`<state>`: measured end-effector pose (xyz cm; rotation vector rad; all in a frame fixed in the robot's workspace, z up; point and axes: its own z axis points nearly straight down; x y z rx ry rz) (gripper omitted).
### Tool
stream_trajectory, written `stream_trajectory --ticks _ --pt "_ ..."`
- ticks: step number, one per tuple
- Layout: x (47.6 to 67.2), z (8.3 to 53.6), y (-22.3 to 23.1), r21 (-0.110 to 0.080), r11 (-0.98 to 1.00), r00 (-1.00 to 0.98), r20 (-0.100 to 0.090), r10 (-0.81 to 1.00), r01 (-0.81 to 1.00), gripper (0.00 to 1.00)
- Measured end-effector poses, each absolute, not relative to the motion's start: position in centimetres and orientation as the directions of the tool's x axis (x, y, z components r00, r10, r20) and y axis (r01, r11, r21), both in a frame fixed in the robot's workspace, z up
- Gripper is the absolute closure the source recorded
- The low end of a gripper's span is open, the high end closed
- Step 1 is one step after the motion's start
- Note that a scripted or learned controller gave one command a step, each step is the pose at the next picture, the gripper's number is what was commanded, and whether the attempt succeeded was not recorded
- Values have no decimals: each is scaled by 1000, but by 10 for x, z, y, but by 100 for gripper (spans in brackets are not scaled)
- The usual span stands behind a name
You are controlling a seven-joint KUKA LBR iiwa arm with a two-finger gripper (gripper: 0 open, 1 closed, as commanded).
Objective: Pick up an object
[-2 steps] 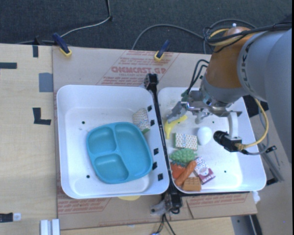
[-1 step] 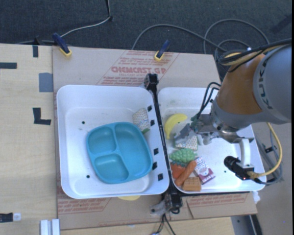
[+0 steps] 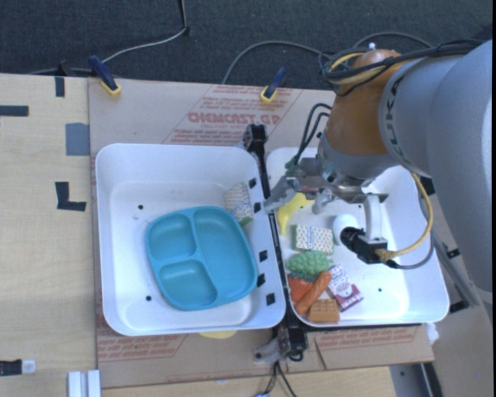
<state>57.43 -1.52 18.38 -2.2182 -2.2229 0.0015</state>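
Observation:
My gripper [image 3: 302,202] hangs low over the back left part of the right bin [image 3: 413,300], close to the wall between the bins. Its fingers stand open, with nothing held between them. A yellow toy [image 3: 288,213] lies just under and beside the left finger. In front of it lie a checkered cracker [image 3: 314,238], a green leafy toy [image 3: 308,263], an orange carrot [image 3: 311,288], an orange block [image 3: 323,310] and a small pink-and-white packet [image 3: 344,289]. A white round piece [image 3: 344,222] sits to the right of the gripper.
The left bin [image 3: 120,222] holds a blue divided plate [image 3: 200,256] and a small pale cup-like item [image 3: 240,198] by its right wall. The arm's orange band [image 3: 355,122] and grey body cover the right bin's back. Cables trail over that bin's right side.

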Motion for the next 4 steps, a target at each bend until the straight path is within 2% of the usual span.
stream_trajectory --ticks 1,2,3,4 --pt "546 184 -67 -2 -1 1 -1 1000 1000 0" --pt "483 148 -100 -3 0 0 0 1000 1000 0" --pt "484 86 -105 2 0 0 0 1000 1000 0" --pt "485 86 -106 2 2 -2 2 1000 1000 0"
